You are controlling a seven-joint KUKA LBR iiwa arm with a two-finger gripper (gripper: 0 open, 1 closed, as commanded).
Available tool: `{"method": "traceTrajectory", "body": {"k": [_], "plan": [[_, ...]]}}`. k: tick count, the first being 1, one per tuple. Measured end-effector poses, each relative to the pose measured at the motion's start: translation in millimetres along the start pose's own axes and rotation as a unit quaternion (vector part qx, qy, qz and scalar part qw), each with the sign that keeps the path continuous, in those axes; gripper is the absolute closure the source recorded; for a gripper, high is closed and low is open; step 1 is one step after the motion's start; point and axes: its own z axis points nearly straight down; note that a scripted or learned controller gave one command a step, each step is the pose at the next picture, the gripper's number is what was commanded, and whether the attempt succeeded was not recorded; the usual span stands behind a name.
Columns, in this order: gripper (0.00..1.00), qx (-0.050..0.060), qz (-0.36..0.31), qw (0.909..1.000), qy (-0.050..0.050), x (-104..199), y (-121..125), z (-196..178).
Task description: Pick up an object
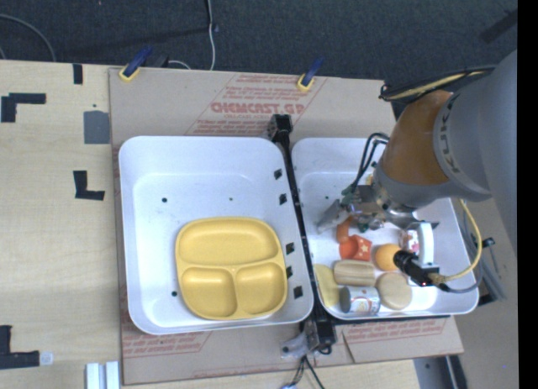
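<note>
Pick not yet made, as far as the frame shows. Nothing is lifted; every small item lies on the floor of the right bin (307, 160), bunched toward its near edge.

Contents there: a red piece (356, 249) near the middle, an orange ball (387, 256) just to its right, a tan roll (354, 274) in front of them, a pale round piece (395, 290) toward the near right corner, a small jar (363, 302) against the near wall, a yellowish strip (326, 282) by the near left corner. The left bin (134, 169) carries a yellow divided tray (229, 266) toward its near edge.

Arm pose: grey arm (483, 135) comes in from the right, orange band (416, 139) over the right bin's far half, wrist turned down. The gripper (357, 215) sits low in the bin, just behind the red piece. Cannot tell from this angle how the claw stands, or whether it touches anything.

Judgement: the approach looks about finished and the red piece seems the likely target. Left to do: secure it and raise it off the bin floor.
</note>
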Motion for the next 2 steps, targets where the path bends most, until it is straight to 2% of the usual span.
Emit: {"method": "traceTrajectory", "body": {"k": [1,2], "plan": [[0.00,-0.002,0.000,1.0000,-0.001,-2,-7,12],[0.00,-0.002,0.000,1.0000,0.000,7,-38,12]]}}
